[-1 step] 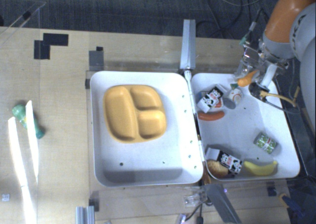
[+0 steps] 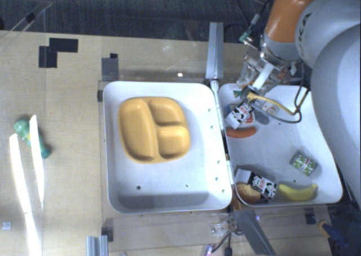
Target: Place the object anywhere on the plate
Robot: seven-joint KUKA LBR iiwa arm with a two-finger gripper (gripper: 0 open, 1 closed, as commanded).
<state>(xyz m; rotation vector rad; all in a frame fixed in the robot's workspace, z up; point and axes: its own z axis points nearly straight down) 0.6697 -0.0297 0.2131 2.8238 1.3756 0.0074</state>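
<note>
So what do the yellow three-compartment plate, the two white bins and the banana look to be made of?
The yellow three-compartment plate: likely moulded plastic, matte, with soft rounded edges and even colour. The two shallow white bins, left and right: probably sheet plastic or painted metal, smooth, slightly glossy, with small dark dots near the edges. The yellow banana: uniform colour suggests a toy, though real cannot be excluded.

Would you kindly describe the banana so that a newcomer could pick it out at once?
Start at the right-hand shallow white bin, the one the grey arm reaches over. Follow its near wall towards the right corner: there lies the curved yellow banana. It is the only long yellow thing in that bin, with a small green packet behind it and a black-and-white box to its left.
</note>
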